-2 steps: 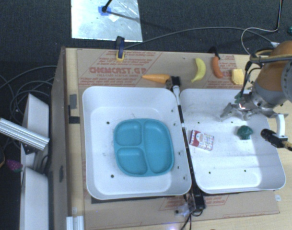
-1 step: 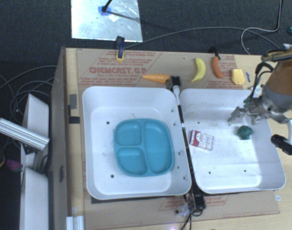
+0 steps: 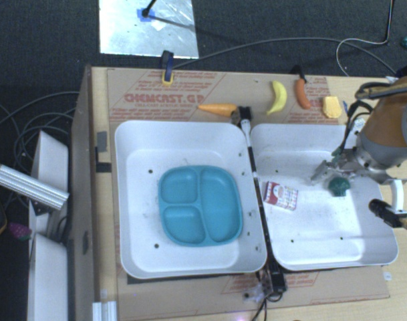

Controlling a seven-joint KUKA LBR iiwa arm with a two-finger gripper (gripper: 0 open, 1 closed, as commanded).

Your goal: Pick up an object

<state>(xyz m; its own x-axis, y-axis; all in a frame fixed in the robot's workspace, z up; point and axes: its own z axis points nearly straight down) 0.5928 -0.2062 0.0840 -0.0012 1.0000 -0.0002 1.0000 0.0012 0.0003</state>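
Observation:
In the right bin (image 3: 363, 249) lie two objects. One is a small red and white packet (image 3: 281, 196) near the bin's left wall. The other is a dark green round object (image 3: 339, 187) in the right half. My gripper (image 3: 335, 172) hangs from the grey arm with its orange band (image 3: 390, 116), which comes in from the right. It sits directly over the green object and right at its upper edge. Whether it touches the object cannot be made out.
The left bin (image 3: 133, 179) holds a blue divided plate (image 3: 200, 204). On the cardboard behind the bins lie a carrot (image 3: 218, 109), a banana (image 3: 278, 97), a red-orange sausage (image 3: 301, 93) and a yellow piece (image 3: 331, 106). A black bar (image 3: 254, 179) separates the bins.

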